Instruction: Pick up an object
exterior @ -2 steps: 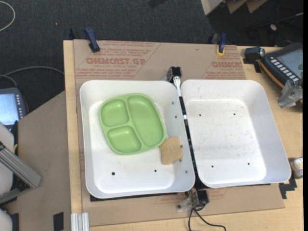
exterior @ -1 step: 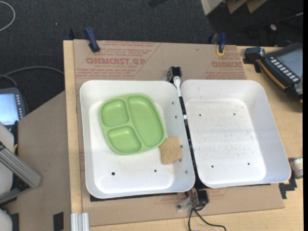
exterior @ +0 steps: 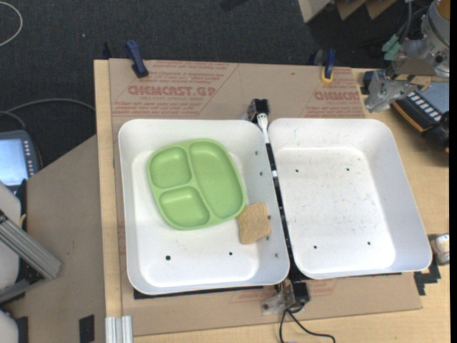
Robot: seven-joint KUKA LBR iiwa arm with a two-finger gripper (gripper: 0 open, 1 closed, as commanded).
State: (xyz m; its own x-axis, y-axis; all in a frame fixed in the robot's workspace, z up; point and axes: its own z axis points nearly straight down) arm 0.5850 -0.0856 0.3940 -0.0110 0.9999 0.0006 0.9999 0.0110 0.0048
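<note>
1. In the camera view, the grey robot arm [exterior: 428, 27] is at the top right corner, above the far right corner of the bench and outside both bins. We see just its lower part, with cables and metal pieces.
2. The two-finger gripper [exterior: 380, 91] hangs near the far right corner of the right shallow white plastic bin [exterior: 400, 191], over the brown cardboard sheet [exterior: 214, 84]. It is small and unclear here, so I cannot tell its state, and I see no object in it.
3. The left shallow white plastic bin [exterior: 136, 213] holds two things. One is a light green plastic plate with three compartments [exterior: 196, 184], lying flat in the middle of the bin, a little toward the far side.
4. The other is a small tan square piece like a sponge or a cracker [exterior: 253, 224]. It lies flat at the near right corner of the green plate, touching or almost touching its edge, and close to the right wall of the left bin.
5. The right bin has small dark specks on its floor.
6. Between the two bins runs a thin black and white strip [exterior: 270, 166], from the far side to the near side.
7. Two clamps hold the cardboard at the far edge: one blue clamp [exterior: 136, 58] on the left and one blue and yellow clamp [exterior: 328, 66] on the right.
8. Count: two bins, one plate, one tan piece, two clamps, one arm.
</note>
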